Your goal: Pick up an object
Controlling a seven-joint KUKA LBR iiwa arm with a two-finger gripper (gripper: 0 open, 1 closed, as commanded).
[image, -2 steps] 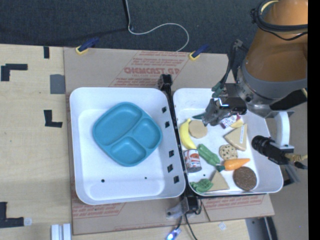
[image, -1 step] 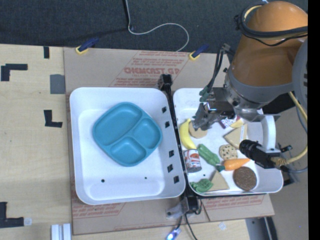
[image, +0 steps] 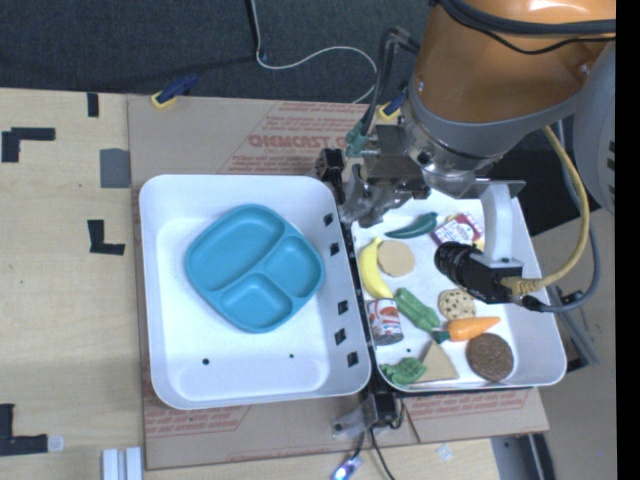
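The arm comes in from three o'clock, its orange band filling the upper right, and its claw [image: 372, 200] hangs low over the twelve o'clock end of the divide between the two bins; I cannot tell whether it is apart or together, since the dark wrist hardware hides it. The left bin [image: 165, 208] on the desk [image: 60, 268] holds a blue sectioned plate [image: 254, 266], lying near its centre. The right bin [image: 548, 363] carries the small items: a banana [image: 372, 271] just beside the divide, a tan round cracker [image: 396, 259] touching it, a dark green pepper [image: 411, 226] toward twelve o'clock, a green pickle [image: 417, 309], a small can [image: 386, 322], a chocolate-chip cookie [image: 455, 303], a carrot [image: 472, 327], a brown round patty [image: 490, 356], and a green leafy piece [image: 404, 371] at six o'clock. Nothing is visibly lifted.
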